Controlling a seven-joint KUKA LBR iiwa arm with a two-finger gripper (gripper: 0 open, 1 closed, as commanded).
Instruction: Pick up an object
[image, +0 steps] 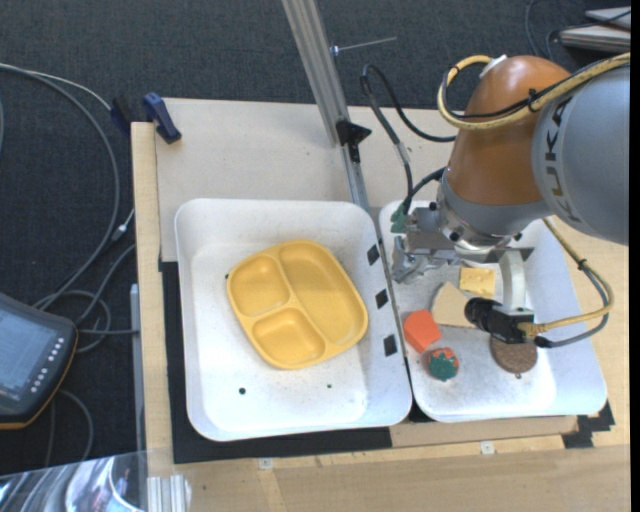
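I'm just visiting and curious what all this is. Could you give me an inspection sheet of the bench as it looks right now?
Surface: two white bins, left bin and right bin, side by side on a bench.
Job's things: orange block, green-red toy, brown disc, yellow piece, all in the right bin.
Clutter: yellow divided tray in the left bin.
Grippers: tool low over the right bin's left side; grip unclear.
Cables: black cables on the floor; yellow cable over the right bin.
Surroundings: handheld screen at left; blue clamp.
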